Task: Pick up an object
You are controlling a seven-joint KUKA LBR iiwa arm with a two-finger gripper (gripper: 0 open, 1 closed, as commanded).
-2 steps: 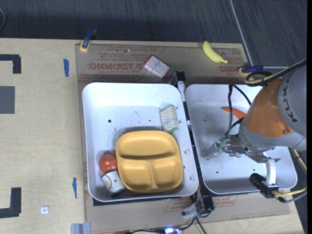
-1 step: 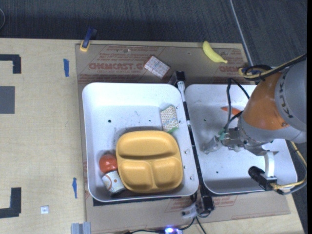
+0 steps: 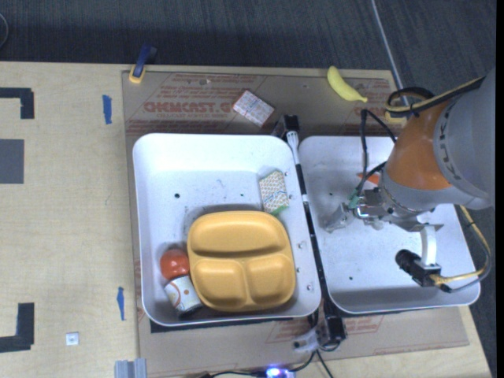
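Hidden or unclear: the gripper [image 3: 340,219] sits low over the right bin [image 3: 449,302], its tip a small grey blur at the bin's left-centre; the wrist and cables cover what is behind it. Whether the jaws are apart or together cannot be told, and nothing can be made out between them. The arm [image 3: 429,160], grey with an orange band, is cut off at the right edge. The orange ball [image 3: 173,262] and the small can [image 3: 182,293] are each partly covered by the yellow tray [image 3: 240,258].

Count: two white bins; one yellow compartment tray; one orange ball; one small can; one patterned packet [image 3: 274,190]; one patterned card [image 3: 253,108]; one banana [image 3: 345,86].

Containers: the left bin [image 3: 153,160] holds four things. The tray lies upside down in the lower middle, with the ball and the can touching its left edge, can nearer the front corner. The packet leans against the right wall, just above the tray. These pickable objects are all in the left bin, well apart from the gripper.

The card and the banana lie on the cardboard sheet [image 3: 181,105] behind the bins.
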